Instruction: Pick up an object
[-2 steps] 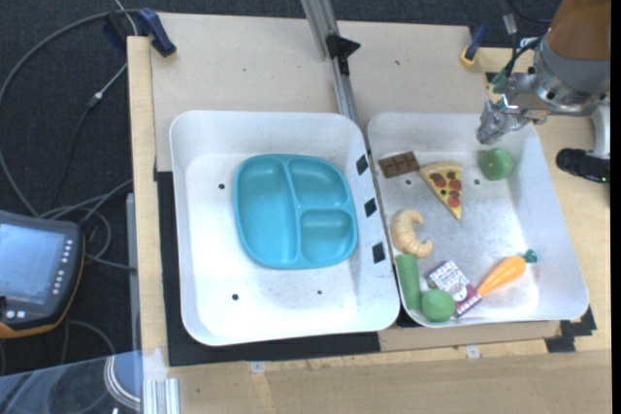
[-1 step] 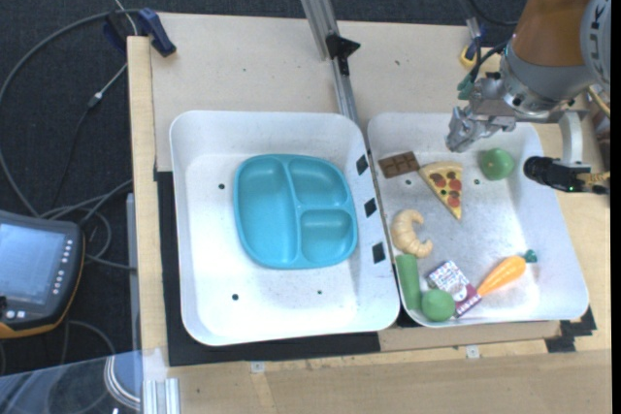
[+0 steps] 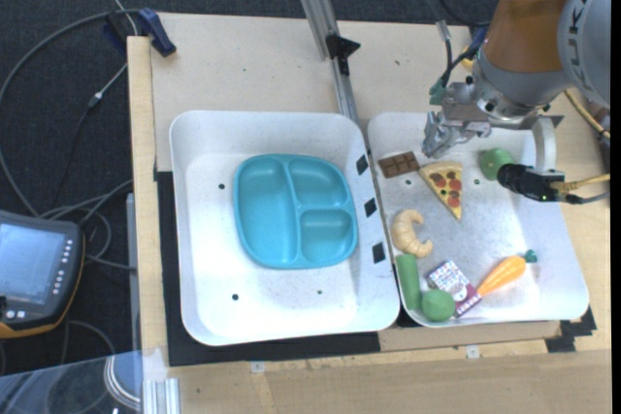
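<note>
We had the pincer [image 3: 439, 139], its state beyond telling, hovering in approach just above the pizza slice [image 3: 445, 188], chocolate bar [image 3: 397, 165] beside; descent and closing remained.

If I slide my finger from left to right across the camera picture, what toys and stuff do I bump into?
Blue tray → chocolate bar → croissant → pizza slice → carrot. The cucumber, green ball and packet bunch up below the croissant, so I left them out.
</note>
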`<state>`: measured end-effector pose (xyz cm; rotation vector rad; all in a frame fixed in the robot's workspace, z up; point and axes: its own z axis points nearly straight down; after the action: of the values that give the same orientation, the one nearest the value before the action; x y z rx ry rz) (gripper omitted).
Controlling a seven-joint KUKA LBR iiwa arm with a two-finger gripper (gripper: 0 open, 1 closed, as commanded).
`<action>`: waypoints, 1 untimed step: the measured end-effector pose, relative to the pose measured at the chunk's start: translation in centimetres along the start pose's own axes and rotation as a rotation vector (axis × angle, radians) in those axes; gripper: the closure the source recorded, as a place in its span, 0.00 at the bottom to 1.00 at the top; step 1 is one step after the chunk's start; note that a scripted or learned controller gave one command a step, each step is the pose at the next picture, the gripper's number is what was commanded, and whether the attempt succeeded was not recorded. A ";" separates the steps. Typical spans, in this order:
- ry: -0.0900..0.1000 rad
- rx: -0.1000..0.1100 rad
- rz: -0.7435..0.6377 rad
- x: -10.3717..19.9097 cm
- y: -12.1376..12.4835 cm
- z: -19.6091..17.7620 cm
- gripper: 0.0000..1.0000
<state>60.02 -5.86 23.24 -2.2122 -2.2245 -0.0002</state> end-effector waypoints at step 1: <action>0.000 0.001 0.000 5.8 -1.8 -0.8 1.00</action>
<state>58.20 -0.12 24.11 -2.2119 -2.2242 0.0011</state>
